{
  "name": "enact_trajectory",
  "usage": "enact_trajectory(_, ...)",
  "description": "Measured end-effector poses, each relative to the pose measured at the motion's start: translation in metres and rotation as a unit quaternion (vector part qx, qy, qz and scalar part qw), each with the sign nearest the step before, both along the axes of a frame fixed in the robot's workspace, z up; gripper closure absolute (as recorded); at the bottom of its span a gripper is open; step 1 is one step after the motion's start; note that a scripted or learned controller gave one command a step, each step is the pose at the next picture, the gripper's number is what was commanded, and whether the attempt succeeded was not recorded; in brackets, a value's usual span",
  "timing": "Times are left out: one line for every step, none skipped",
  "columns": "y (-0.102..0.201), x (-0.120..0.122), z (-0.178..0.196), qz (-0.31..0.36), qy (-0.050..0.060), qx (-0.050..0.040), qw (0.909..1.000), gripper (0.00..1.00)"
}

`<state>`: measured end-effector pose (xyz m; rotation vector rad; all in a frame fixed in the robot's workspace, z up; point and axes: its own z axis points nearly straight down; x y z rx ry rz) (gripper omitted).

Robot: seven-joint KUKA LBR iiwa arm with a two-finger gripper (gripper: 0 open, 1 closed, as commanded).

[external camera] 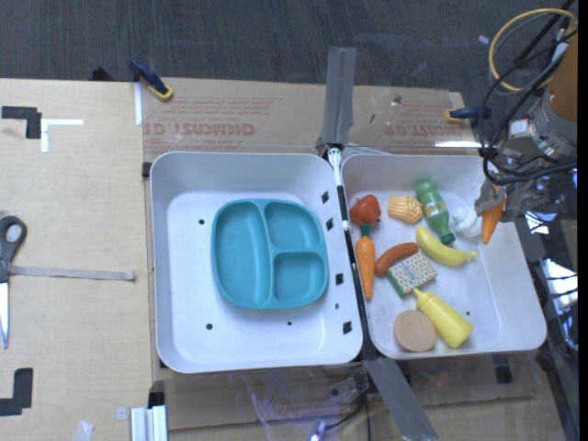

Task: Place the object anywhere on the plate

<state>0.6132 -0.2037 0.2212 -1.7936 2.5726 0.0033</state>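
The bench (73, 246) bears the left bin (175, 338); the right bin (514, 329) touches its right side, and scissors (7, 274) lie well left of it.

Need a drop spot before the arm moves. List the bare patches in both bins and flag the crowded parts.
Left bin: the blue plate has three bare compartments, and white floor rings it. Right bin: bare floor along the right wall, beyond the banana and mustard bottle. Crowded: its left and middle, from the carrot to the green bottle.
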Motion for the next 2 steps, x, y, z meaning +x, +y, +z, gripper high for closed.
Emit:
enact_trajectory(0.073,0.007,0.04,-0.007,-0.001,-0.0008,1.0,1.0)
enact_trajectory(0.123,-0.011,-0.006,-0.085,0.0,-0.0009,0.9964,1.0)
